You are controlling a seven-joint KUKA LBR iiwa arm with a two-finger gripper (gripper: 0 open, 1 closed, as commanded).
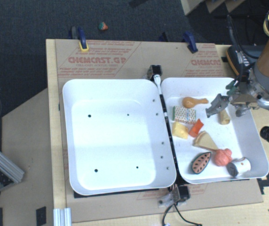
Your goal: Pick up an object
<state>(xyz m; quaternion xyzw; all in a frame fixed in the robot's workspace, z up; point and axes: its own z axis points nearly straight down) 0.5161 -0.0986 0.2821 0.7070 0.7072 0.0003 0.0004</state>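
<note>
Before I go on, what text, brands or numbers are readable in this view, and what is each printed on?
"CHEMCAST G P", red print on the brown protective sheet behind the left bin.
A second red print on the same sheet behind the right bin looks like the same brand, but is cut off and blurred.
The patterned packet in the right bin: too small to read.

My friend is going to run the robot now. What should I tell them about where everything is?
Gripper: low over the right bin, near its far right part. I cannot tell whether it is open or shut, and nothing shows between its fingers.
Toys: all in the right bin. An orange drumstick, a patterned block, a yellow block, a small red piece, a tan wedge, a seeded slice, a pink fruit and a white cylinder. A small tan piece lies right by the gripper.
Done: nothing lifted yet.
Left: grab one toy and raise it.
</note>
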